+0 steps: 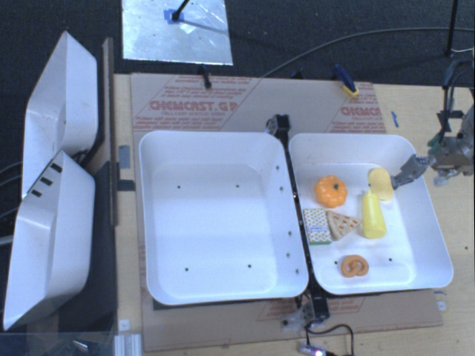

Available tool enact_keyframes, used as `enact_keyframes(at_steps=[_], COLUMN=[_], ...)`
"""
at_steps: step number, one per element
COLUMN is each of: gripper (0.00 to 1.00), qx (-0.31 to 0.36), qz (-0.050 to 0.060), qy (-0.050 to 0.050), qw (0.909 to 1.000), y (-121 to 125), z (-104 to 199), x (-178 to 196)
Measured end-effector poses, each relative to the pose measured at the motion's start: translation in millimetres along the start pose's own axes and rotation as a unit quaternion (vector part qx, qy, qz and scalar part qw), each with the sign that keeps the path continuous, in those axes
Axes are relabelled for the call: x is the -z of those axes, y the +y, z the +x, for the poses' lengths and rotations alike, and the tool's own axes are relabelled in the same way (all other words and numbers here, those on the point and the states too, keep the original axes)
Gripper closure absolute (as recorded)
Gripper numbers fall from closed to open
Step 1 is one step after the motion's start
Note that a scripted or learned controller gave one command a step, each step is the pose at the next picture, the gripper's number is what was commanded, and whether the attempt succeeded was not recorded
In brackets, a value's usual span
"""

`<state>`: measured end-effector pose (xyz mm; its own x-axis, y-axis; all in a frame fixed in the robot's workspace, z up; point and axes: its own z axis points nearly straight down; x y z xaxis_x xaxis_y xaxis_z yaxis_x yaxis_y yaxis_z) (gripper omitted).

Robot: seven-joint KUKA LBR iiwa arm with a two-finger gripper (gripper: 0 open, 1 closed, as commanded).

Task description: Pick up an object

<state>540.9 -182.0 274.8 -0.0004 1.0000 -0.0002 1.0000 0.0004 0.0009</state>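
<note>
- The two-finger grey metal gripper (407, 173) reaches in over the right rim of the right-hand shallow white plastic bin (430, 273), tilted down toward a pale yellow rounded toy (381, 183) near that rim; it looks placed to take this nearest piece.
- Whether the jaws are released or clenched I cannot tell; nothing is seen between them.
- All candidates for picking lie in the right bin, clustered at its middle, probably where they were tipped in together.
- Count: one pale yellow rounded toy; one yellow squeeze bottle (372, 216) just below it; one orange toy pumpkin (331, 190); one small green-and-white box (317, 225) by the left wall; one tan wedge (342, 224) touching that box; one orange pretzel-like ring (354, 265) toward the near edge.
- The left-hand shallow white plastic bin (152, 199) sits alongside, their inner rims touching.
</note>
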Motion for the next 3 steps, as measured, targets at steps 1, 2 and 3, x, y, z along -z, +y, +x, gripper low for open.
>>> enact_keyframes(at_steps=[1,2,3], gripper=[0.00,0.00,1.00], qx=[0.001,0.000,0.000], qz=[0.005,-0.007,-0.007], qy=[0.001,-0.002,-0.002], qw=[1.0000,1.0000,1.0000], y=[1,23,24], z=[46,41,41], x=[-124,-171,-161])
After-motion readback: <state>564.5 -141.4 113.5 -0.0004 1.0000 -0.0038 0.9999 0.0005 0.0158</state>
